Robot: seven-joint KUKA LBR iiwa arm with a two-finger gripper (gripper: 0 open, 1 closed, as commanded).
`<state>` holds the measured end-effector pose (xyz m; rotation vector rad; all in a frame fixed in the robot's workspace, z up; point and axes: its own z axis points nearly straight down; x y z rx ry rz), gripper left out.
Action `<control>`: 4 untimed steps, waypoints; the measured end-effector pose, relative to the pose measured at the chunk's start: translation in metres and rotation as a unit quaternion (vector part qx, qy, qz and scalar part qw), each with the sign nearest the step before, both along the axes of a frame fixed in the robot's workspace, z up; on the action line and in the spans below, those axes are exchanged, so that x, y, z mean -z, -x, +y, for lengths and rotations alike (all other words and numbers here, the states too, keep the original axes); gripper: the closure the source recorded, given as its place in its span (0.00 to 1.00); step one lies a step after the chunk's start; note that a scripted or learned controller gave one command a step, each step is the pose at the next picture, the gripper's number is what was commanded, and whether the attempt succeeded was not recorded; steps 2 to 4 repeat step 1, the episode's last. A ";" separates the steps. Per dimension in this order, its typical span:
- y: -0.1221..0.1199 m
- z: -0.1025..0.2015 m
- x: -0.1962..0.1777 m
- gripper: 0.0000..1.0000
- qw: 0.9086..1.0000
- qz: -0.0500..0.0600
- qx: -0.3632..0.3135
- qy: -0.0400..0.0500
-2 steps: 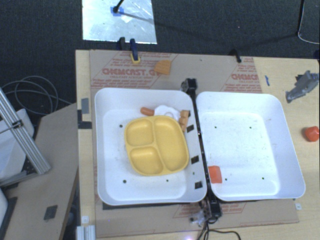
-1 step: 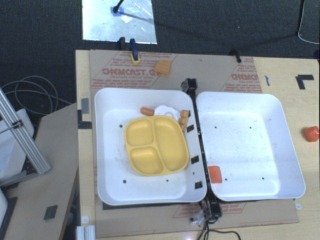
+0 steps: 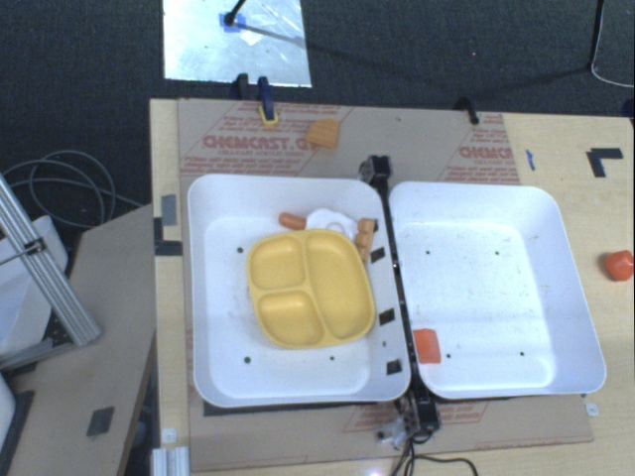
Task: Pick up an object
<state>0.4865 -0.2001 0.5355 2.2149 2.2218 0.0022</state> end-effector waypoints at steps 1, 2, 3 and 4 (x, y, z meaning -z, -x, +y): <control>0.000 0.000 0.000 0.00 1.000 0.000 0.000 0.000; 0.000 0.000 0.000 0.00 1.000 0.000 0.000 0.000; 0.000 0.000 0.000 0.00 1.000 0.000 0.000 0.000; 0.000 0.000 0.000 0.00 1.000 0.000 0.000 0.000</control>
